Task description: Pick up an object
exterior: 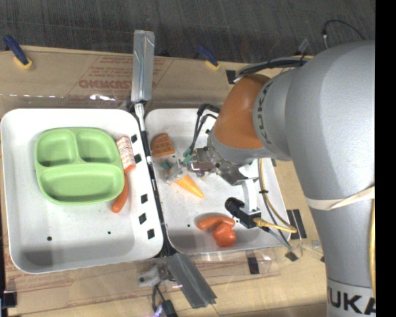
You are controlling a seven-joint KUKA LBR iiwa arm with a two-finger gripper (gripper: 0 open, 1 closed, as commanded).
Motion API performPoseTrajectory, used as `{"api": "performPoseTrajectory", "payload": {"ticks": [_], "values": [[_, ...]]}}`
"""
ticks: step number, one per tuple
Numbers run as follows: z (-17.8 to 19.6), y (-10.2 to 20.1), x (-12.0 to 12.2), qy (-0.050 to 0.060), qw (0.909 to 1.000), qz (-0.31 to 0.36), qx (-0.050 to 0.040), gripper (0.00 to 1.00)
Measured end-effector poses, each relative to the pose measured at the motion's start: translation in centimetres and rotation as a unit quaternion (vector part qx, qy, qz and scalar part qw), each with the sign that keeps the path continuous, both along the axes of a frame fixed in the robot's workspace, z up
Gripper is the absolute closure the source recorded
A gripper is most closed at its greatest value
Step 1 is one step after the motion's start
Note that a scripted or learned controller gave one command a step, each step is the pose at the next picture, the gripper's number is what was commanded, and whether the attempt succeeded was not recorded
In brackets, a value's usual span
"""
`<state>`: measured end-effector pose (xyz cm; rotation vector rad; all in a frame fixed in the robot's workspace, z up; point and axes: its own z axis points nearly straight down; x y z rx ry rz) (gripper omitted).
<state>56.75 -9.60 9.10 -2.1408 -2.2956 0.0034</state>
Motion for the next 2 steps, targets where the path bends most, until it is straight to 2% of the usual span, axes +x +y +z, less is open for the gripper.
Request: {"api": "performPoseTrajectory", "payload": {"ticks": [1,2], "values": [[0.9,-0.1,0.0,0.001,1.0,0.002,-0.0001,1.0],[10.2,1.3,7.1,-0.002,0.9996,-0.027,-0.0002,1.0]]}}
